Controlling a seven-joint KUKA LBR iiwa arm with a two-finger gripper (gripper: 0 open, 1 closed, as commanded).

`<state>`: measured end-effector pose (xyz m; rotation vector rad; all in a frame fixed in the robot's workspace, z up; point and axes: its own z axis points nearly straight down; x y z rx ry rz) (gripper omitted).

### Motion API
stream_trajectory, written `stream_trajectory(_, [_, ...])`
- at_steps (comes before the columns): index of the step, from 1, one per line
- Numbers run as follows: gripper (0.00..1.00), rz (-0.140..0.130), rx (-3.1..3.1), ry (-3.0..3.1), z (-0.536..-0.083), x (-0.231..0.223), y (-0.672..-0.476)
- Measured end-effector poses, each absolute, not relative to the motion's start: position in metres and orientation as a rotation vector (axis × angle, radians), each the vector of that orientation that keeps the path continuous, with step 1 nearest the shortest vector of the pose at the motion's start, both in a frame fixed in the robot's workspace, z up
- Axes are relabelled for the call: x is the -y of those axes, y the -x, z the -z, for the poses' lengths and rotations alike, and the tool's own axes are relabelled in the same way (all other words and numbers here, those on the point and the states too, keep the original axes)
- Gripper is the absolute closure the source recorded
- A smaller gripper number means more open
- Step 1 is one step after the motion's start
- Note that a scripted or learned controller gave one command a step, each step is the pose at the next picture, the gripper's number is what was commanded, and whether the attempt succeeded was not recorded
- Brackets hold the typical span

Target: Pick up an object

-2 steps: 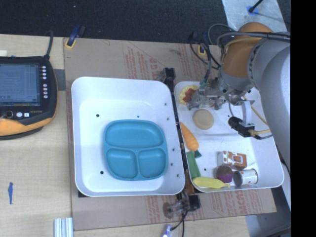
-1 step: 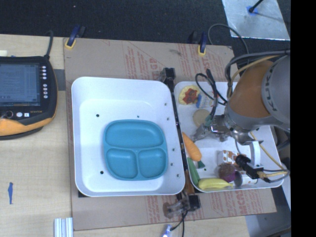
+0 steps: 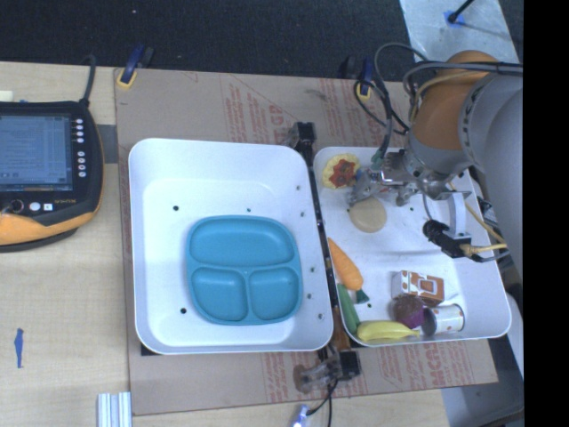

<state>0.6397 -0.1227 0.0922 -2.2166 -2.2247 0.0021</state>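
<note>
Gripper [image 3: 366, 190]: I cannot tell its finger state.
Ball [image 3: 368, 215]: at 6 o'clock, just beside it.
Carrot [image 3: 345, 264]: further toward 6 o'clock.

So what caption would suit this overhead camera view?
Grey arm's pincer poised over a round beige object in the right white bin; blue divided plate alongside.

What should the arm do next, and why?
Probably lower the tool a little onto the round beige object. It sits right above that piece in the right bin, and nothing shows between its fingers, so no pick-up is evident.
</note>
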Motion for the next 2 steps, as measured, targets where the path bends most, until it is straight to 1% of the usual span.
stream_trajectory(1, [0.0,-0.002,2.225,2.216,-0.092,0.114,-0.656])
stream_trajectory(2, [0.0,-0.006,2.224,2.214,-0.091,0.099,-0.559])
